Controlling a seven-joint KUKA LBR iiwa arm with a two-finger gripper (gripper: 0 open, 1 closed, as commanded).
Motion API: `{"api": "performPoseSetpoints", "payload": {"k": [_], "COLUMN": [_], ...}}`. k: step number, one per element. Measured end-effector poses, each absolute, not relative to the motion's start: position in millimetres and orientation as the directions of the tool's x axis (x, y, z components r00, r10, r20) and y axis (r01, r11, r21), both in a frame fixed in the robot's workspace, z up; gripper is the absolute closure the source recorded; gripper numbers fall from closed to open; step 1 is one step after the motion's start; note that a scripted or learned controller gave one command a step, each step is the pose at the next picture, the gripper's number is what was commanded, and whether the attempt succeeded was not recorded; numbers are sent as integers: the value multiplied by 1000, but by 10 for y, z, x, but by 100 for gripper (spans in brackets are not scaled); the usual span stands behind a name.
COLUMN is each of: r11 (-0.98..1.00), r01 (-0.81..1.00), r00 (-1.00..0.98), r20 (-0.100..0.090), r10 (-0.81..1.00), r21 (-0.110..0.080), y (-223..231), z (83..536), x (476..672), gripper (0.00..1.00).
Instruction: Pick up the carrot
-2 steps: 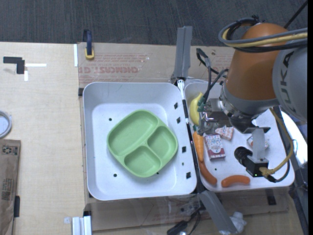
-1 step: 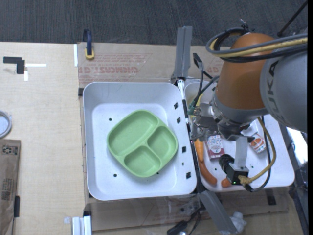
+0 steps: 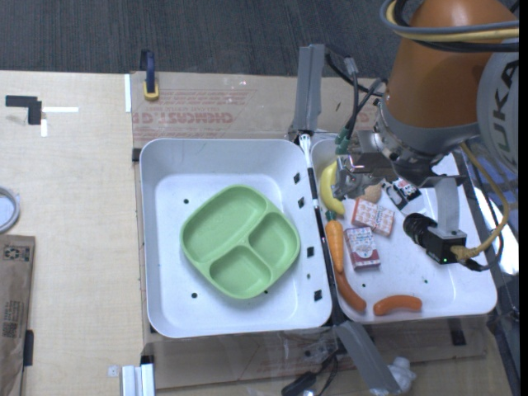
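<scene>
Two white bins sit on your bench. Gripper [image 3: 360,174] hangs over the right bin [image 3: 470,297]; grip state unreadable. Banana [image 3: 329,190] and two small cartons [image 3: 373,216] crowd the carrot [image 3: 334,244] at the left wall. Carton print illegible.

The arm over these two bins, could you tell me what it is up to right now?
The arm hangs over the back of the right bin, its gripper low near the banana. The carrot it is meant to pick up lies against that bin's left wall, not yet touched. The left bin holds a green divided plate.
</scene>
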State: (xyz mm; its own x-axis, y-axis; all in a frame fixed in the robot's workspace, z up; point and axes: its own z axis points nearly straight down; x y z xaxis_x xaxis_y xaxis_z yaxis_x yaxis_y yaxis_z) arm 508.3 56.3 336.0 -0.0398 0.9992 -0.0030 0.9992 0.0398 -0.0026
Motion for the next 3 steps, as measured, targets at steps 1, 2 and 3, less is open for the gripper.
{"api": "performPoseSetpoints", "payload": {"k": [1,2,3], "r11": [2,153,359], "r01": [1000,988,933], "r00": [-2,-153,-359], "r20": [-3,-1,-2], "r10": [1000,988,933], "r21": [-2,-4,-1], "y": [518,424,63], "z": [4410,3031,3470], "x": [5237,4777,4850], "gripper": [100,100,100]}}
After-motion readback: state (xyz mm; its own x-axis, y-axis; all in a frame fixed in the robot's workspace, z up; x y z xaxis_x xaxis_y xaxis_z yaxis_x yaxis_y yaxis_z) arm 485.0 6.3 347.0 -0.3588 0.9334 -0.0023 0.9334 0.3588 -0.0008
